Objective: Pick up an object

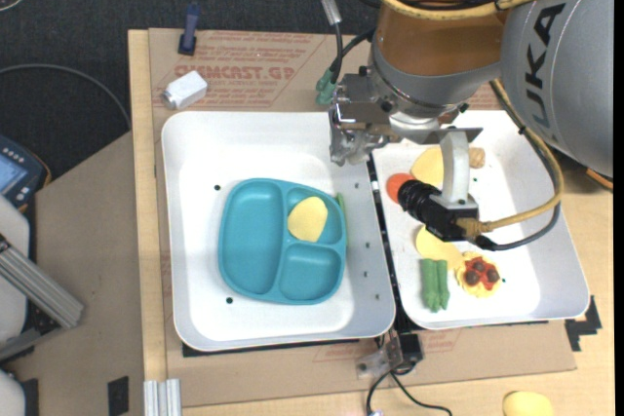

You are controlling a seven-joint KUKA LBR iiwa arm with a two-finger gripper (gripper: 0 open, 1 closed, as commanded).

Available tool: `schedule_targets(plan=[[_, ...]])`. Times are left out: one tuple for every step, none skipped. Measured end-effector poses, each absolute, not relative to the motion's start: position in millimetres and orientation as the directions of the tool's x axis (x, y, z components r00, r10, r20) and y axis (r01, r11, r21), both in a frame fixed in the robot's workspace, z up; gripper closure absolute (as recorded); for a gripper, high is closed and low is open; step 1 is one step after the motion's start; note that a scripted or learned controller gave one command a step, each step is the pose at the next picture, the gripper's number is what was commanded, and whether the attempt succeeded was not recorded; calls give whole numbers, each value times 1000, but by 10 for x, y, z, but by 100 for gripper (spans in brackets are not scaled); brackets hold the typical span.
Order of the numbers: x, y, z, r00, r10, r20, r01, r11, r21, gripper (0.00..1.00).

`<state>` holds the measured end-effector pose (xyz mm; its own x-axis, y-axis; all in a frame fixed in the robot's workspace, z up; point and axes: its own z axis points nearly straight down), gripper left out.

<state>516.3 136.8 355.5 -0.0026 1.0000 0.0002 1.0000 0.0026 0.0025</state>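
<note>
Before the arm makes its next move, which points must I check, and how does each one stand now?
1. Things to pick in the right bin: ok, the green piece and the topped yellow piece lie uncovered.
2. Pincer above a thing: not ok, it hangs by the wall between the bins.
3. Red piece free: cannot tell, the arm hides part of it.
4. Yellow piece on the teal plate: ok, uncovered, in one compartment.

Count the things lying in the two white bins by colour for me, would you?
Teal plate: 1
Yellow pieces: 3
Green piece: 1
Red piece: 1
Tan piece: 1
Yellow piece with red topping: 1
Total: 8
</note>
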Motion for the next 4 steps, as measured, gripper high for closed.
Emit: schedule_targets(plan=[[4767,1998,2611,-5,1000,-1,1000,5,-9,100],[4765,2255,1137,-1,1000,-2,1000,1,-12,100],[5266,2053,871,2,1000,4,1000,-2,2,100],[5541,1766,902,-10,1000,13,1000,10,17,100]])
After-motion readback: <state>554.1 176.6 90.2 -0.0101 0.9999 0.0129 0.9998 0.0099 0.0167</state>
